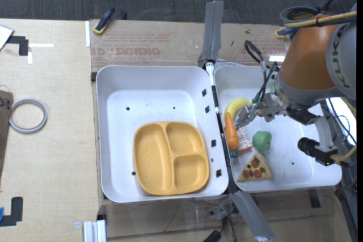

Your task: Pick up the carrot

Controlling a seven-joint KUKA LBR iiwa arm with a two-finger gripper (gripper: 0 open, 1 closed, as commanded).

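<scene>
Seemingly carrot (230,130) just left of fingers (245,116), contact unclear.

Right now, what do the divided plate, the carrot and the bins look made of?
Divided plate: likely molded plastic, yellow-orange, smooth with a soft sheen, with rounded compartment walls.
Carrot: looks like a plastic toy, uniform orange and slightly glossy; it could be rubbery.
Left bin and right bin: seemingly thin formed plastic, white and matte, with rounded corners.
</scene>
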